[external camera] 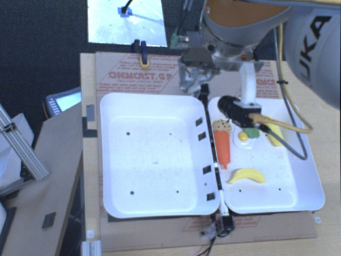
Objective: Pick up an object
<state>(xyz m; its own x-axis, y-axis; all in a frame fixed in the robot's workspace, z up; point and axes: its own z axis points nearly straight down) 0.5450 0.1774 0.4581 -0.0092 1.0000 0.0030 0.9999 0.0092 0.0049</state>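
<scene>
The right bin [298, 196] holds several toys. An orange carrot [222, 149] lies along its left wall, with a tan dotted block [222, 126] at its far end. A yellow banana [246, 176] lies nearer the front. A white and yellow fried egg [243, 138], a green piece [252, 133] and a yellow piece [274, 136] sit near the middle. My gripper [194, 83] hangs over the back rim where the two bins meet, behind the carrot and apart from every toy.
The left bin [154, 153] lies beside the right one, split off by a black-clipped divider [210, 153]. A black unit [234, 111] on a white post with a yellow cable [290, 127] overhangs the right bin's back. The big arm body [250, 15] covers the upper right.
</scene>
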